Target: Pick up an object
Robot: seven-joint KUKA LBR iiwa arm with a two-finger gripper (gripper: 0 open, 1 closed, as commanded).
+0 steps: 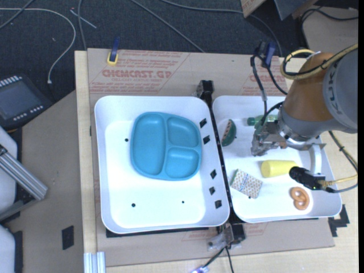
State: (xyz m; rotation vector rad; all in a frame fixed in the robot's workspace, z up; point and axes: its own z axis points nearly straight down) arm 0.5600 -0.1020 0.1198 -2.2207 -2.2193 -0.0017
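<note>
- Left white bin [108, 152]: one blue three-compartment plastic plate [166, 145]; bare floor toward its near edge
- Right white bin [244, 209]: one yellow cylinder [277, 168], one patterned packet [247, 183], one orange pretzel-shaped ring [300, 198], one green-rimmed slice [229, 129] near the divider
- Two-finger gripper [263, 147]: just above the cylinder; finger state cannot be told

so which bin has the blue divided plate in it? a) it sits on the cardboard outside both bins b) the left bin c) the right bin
b: the blue divided plate lies flat in the left bin, while the right bin holds the small things, such as the yellow piece and the pretzel.
</note>
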